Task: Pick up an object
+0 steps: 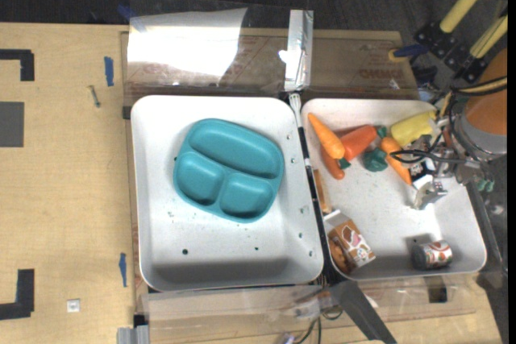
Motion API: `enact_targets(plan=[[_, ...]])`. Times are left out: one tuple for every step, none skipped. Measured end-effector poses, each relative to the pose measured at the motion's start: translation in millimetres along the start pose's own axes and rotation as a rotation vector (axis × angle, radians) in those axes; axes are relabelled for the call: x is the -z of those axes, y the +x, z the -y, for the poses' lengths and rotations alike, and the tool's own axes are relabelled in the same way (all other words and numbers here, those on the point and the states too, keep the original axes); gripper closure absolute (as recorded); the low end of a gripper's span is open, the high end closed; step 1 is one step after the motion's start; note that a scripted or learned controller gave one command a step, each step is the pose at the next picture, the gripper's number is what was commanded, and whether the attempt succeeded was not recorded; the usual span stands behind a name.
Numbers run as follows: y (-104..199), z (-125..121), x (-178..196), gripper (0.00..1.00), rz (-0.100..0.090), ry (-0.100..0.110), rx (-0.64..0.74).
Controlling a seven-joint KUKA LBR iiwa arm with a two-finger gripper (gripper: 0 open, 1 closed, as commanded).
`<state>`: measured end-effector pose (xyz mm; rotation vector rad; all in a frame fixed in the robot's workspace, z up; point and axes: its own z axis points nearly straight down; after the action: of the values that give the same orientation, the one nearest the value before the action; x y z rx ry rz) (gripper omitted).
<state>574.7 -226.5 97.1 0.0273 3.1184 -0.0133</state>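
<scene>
The right white bin (379, 209) holds several toy foods. A carrot (326, 144) lies at its back left beside an orange-red piece (359, 141). A small green item (375, 161) and a second carrot (397, 166) sit near a yellow piece (413, 126). A brown snack packet (352, 246) rests at the front left, and a small can (432, 254) lies on its side at the front right. My gripper (425, 191) hangs low over the bin's right half, just right of the second carrot and above the can.
The left white bin (234, 250) bears a teal divided plate (229, 169). A thin brown stick (321, 191) lies along the right bin's left wall. The arm's orange band (490, 115) is at the right edge. Clear plastic sheeting (193, 52) stands behind the bins.
</scene>
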Motion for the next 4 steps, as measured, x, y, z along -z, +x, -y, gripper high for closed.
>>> enact_targets(plan=[[-8.8,-51.3,-8.6,0.0,-0.013,-0.008,-0.09],[-29.0,-69.6,-8.8,0.0,-0.012,-0.006,-0.056],[-32.3,-69.9,4.8,1.0,0.0,-0.005,-0.055],[-59.8,-50.9,113.6,1.0,-0.006,-0.004,-0.145]])
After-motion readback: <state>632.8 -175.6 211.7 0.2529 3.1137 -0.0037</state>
